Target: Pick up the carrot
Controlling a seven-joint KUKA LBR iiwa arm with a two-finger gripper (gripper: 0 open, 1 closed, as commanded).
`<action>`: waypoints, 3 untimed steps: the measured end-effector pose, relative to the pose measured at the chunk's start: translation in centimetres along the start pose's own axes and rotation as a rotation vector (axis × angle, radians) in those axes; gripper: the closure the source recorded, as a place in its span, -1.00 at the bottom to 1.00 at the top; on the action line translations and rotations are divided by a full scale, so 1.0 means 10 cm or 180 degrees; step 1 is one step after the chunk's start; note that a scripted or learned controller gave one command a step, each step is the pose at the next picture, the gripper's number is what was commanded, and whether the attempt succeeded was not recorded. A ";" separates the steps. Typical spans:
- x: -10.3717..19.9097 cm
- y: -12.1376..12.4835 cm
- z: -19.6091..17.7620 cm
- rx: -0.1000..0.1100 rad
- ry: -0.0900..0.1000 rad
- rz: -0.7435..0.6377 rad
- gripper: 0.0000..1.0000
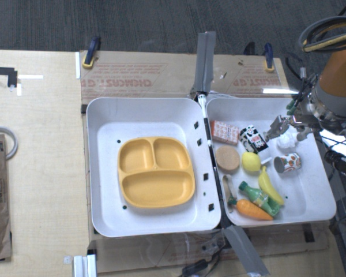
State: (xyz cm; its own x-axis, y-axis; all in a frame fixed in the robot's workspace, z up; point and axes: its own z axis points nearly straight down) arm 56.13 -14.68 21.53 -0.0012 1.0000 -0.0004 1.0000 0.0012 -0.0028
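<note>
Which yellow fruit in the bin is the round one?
The lemon. It is a round ball, while the banana just below it is long and curved.

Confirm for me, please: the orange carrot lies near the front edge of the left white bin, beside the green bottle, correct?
Not quite: the camera view shows the orange carrot near the front edge of the right white bin, not the left, and it does lie beside the green bottle.
</note>
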 end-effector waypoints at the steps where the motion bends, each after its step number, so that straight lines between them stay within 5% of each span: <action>1: 0.34 -0.81 0.66 0.0000 0.0001 -0.1037 -1.00; 2: 0.13 -0.83 -0.09 -0.0010 -0.0003 -0.1432 -1.00; 3: 0.12 -0.83 -0.18 -0.0013 -0.0009 -0.1419 1.00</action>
State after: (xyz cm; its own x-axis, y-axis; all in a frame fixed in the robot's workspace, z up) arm 47.88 -13.50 23.34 -0.4323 0.9017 -0.0027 0.9017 0.4323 0.0007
